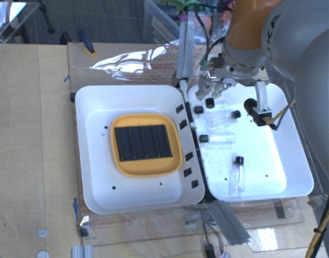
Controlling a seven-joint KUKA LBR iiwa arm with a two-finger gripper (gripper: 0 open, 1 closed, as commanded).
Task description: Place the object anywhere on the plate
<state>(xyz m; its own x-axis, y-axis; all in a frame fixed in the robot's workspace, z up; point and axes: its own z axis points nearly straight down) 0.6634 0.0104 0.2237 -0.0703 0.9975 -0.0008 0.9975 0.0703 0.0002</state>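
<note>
1. I see the gripper point(215, 86) low over the right bin's point(293, 171) far-left corner, where several clear vials cluster; I judge it is reaching for one.
2. I cannot tell its state.
3. One vial point(237, 175) lies near the right bin's near edge, another point(218, 138) beside its left wall.
4. The yellow plate point(147, 168) waits mid left bin point(94, 144), so any carry goes leftward.

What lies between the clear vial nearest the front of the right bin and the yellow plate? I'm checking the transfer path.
In the camera view, the raised rims where the two white bins meet, with black clips, lie between the clear black-capped vial and the yellow plate.
</note>
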